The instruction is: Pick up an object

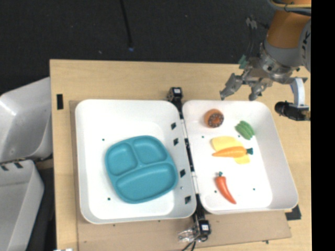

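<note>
Red chili (225, 188) lies nearest in the right bin (282, 184), carrot (230, 151) on a yellow piece (226, 142) beyond; jaws (242, 90) spread and holding nothing above the bin's far rim, so best descend square over the isolated chili.

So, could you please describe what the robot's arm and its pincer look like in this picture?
The arm is a thick rounded body with a broad orange band above a grey metallic wrist section. The pincer is a compact grey metal assembly with two slim, dark-tipped fingers and a small green part near its base. A thin dark cable runs beside the wrist.
</note>
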### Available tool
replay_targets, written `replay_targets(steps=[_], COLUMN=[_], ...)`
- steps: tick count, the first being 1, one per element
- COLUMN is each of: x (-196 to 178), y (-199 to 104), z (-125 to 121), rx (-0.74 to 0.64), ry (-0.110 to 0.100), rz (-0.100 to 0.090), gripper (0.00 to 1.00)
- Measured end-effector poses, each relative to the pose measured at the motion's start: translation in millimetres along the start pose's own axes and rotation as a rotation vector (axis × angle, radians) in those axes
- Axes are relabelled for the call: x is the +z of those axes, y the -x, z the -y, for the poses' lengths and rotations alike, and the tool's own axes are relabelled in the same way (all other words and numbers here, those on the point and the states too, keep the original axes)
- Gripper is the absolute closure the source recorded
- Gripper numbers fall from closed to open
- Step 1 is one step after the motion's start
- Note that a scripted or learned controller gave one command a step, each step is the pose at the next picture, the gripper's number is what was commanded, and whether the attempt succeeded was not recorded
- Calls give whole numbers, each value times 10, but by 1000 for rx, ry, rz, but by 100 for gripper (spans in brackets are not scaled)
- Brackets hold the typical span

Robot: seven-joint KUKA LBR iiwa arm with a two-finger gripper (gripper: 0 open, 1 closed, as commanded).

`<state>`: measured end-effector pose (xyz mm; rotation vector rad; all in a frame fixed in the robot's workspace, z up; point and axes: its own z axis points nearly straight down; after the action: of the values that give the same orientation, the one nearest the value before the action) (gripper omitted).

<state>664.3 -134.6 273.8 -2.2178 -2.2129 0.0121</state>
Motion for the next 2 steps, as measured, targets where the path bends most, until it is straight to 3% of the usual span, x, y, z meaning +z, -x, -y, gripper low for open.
replay_targets(steps=[1, 2], x=[-84, 335], y=[-2, 22], z=[-17, 8], rx=[-3, -2], ry=[13, 10], rz=[2, 3], gripper=[0, 0])
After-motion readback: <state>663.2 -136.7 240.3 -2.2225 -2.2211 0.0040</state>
